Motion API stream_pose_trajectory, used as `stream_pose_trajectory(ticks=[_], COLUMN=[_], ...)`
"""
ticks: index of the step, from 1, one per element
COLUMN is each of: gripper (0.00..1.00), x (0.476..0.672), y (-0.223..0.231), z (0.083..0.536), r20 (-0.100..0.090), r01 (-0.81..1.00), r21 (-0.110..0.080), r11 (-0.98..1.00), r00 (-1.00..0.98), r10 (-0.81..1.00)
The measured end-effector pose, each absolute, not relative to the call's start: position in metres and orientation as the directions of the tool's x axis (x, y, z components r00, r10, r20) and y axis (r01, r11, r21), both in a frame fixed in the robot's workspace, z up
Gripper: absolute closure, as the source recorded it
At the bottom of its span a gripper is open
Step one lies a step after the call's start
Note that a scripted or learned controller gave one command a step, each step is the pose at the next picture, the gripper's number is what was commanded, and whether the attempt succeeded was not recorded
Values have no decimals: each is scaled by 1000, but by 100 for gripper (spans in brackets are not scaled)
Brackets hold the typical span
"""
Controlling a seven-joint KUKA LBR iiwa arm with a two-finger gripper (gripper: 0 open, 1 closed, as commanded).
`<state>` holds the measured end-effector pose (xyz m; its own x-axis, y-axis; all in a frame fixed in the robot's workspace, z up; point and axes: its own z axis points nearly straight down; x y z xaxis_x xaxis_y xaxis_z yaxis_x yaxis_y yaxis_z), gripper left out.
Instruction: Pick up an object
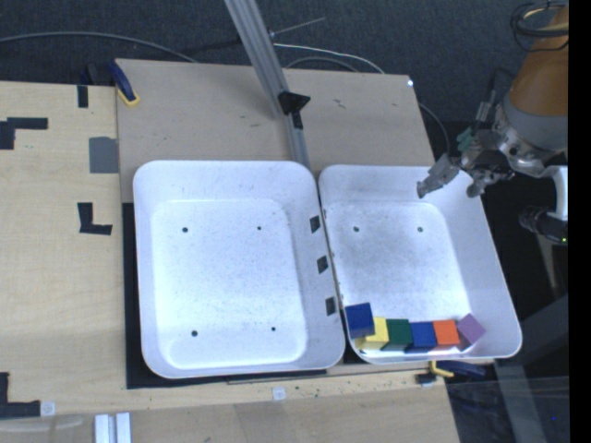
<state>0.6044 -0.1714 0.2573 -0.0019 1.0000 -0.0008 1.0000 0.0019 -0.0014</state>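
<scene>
- A light wooden bench (231, 127) takes most of the view, with dark carpet-like floor (388, 17) behind it.
- A grey metal pole (261, 53) stands at a slant over the bench top.
- Thin cables (92, 37) lie on the floor near the far edge.
- Black tape pieces (88, 218) and a grey patch (103, 153) mark the left board.
- The light is even and soft.

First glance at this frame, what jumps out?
The row of coloured blocks packed along the near edge of the right bin: blue, yellow, green, blue, orange, purple. Next, the end effector hanging over that bin's far right corner, well away from the blocks. The left bin sits alongside.
</scene>
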Motion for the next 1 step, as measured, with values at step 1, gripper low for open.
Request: stream_pose_trajectory(ticks=[1], gripper=[0], x=[586], y=[-159], z=[130], r20=[2], r01=[1000], r21=[-10], r11=[2], r00=[-2], r10=[1000])
